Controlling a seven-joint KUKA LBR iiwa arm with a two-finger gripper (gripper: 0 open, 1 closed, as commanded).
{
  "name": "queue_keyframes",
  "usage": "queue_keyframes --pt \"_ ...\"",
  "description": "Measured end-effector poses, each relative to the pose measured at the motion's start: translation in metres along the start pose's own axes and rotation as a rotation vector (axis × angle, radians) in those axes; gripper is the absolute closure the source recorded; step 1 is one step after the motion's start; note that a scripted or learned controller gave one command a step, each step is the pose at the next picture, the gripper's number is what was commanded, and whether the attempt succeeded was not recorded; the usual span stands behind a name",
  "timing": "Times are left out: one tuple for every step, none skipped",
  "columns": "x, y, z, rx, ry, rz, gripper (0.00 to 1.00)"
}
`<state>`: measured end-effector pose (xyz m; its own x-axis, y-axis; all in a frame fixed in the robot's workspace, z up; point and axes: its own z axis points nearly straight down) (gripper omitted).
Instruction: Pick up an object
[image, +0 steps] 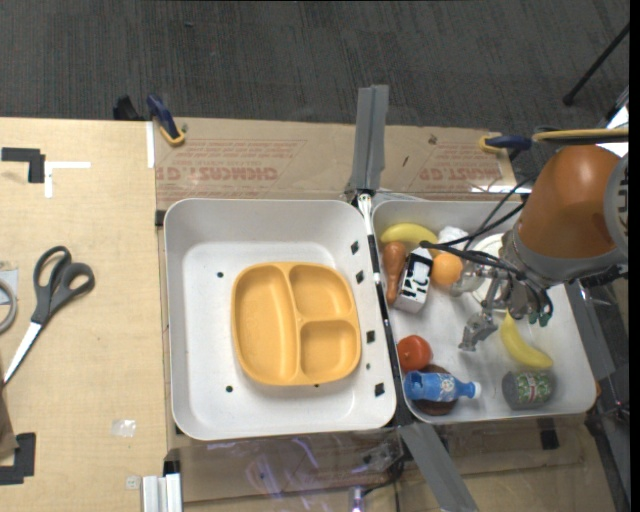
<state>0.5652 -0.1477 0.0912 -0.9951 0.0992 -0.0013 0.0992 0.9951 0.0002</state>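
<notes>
My gripper (479, 332) hangs over the middle of the right bin (580, 405), below the arm's orange band (565, 200). Its fingers stand slightly apart with nothing between them, above bare bin floor. A yellow banana (523, 342) lies just right of the fingertips. An orange (447, 268) and a black-and-white carton (417, 282) sit up and to the left. A red tomato (413, 351) and a blue bottle (440, 388) lie at the lower left, and a green can (527, 388) at the lower right.
A second banana (410, 234) and a brown-orange piece (396, 265) lie along the right bin's left wall. The left bin (190, 300) holds a yellow divided plate (296, 322). Scissors (45, 295) lie on the bench at far left.
</notes>
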Motion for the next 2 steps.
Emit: queue_keyframes --pt "-0.079 0.031 -0.001 0.000 -0.003 0.198 0.00" --pt "-0.060 0.052 -0.002 0.012 -0.006 0.235 0.00"
